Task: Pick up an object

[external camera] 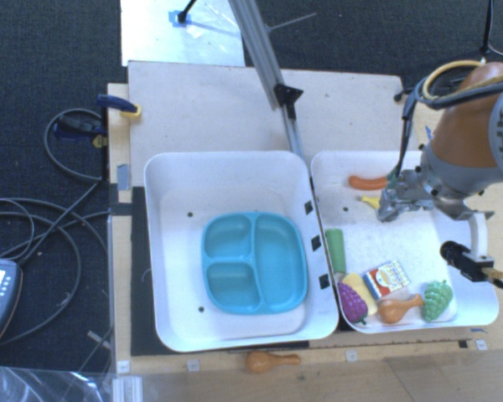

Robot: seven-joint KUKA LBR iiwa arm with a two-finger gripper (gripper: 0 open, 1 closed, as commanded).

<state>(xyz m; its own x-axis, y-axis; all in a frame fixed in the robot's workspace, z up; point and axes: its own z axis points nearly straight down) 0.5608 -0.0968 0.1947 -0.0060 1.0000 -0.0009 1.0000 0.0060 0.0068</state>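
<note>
Looking from the left, the left bin (172,224) carries a blue divided plate (254,262) near its middle, and a brown toy drumstick (271,361) lies outside on the surface's front edge. The right bin (486,308) holds the candidates: a green cylinder (335,250) against its left wall, a purple grape bunch (352,301), a small printed box (386,279), another drumstick (400,308) and a green grape bunch (437,299) along the front edge, and an orange sausage (368,182) with a yellow piece (370,201) near the back edge. The hand (391,205) sits low, just beside the yellow piece; whether it is open or closed I cannot tell, and nothing shows as held. To do this well, I'd judge it should centre over one item, the yellow piece being closest, descend squarely, close firmly, then lift straight so nothing slips.
</note>
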